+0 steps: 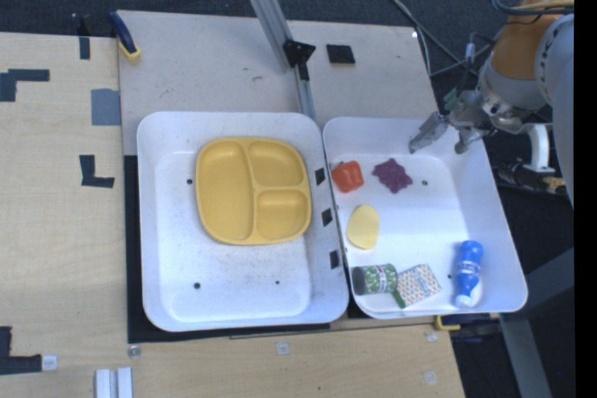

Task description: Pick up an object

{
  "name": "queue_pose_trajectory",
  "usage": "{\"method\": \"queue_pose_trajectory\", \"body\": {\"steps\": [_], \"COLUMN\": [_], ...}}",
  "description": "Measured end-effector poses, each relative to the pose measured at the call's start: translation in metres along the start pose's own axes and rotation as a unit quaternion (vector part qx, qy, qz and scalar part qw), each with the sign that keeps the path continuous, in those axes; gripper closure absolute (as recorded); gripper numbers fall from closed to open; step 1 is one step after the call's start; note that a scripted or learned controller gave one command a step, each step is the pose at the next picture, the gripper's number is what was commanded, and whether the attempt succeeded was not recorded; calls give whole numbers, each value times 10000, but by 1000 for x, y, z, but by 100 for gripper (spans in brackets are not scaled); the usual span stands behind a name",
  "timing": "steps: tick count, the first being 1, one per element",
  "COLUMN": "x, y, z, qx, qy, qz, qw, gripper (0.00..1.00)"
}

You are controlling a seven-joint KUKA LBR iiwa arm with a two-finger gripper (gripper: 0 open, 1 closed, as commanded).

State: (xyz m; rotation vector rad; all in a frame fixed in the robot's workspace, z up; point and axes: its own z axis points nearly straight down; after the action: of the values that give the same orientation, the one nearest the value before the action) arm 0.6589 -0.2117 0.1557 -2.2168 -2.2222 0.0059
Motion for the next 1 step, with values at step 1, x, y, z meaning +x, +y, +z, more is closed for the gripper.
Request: {"method": "queue_pose_trajectory", "body": {"steps": [1], "x": [10], "y": [-4], "z": [57], "qx": [0], "qy": [1], "qz": [3], "qw": [10000], "gripper": [0]}}
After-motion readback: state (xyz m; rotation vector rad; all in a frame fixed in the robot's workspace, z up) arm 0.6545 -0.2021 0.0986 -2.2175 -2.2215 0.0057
